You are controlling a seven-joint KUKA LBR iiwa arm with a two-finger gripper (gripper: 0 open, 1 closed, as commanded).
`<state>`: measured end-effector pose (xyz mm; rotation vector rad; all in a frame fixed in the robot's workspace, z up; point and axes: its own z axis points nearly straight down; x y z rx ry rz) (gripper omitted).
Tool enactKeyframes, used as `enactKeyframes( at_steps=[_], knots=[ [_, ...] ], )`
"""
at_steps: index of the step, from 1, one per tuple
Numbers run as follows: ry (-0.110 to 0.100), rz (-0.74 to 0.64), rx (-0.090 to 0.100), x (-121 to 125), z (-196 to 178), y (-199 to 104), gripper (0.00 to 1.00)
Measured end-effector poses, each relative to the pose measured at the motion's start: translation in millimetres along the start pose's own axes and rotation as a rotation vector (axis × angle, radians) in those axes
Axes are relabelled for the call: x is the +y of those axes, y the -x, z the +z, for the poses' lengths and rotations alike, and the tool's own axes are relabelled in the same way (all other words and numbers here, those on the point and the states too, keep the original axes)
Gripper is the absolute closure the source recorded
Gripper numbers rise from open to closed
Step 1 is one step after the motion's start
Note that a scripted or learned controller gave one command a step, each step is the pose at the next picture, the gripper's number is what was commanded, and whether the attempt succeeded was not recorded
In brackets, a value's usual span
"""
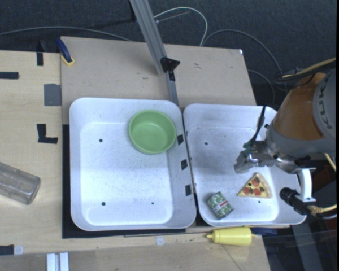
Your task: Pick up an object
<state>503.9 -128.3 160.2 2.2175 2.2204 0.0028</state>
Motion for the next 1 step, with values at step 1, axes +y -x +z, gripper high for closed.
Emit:
enactKeyframes(
  at_steps=[1],
  knots=[
    [-0.001, 0.000, 0.000, 0.8, -50.6, -0.1, 1.00]
  ],
)
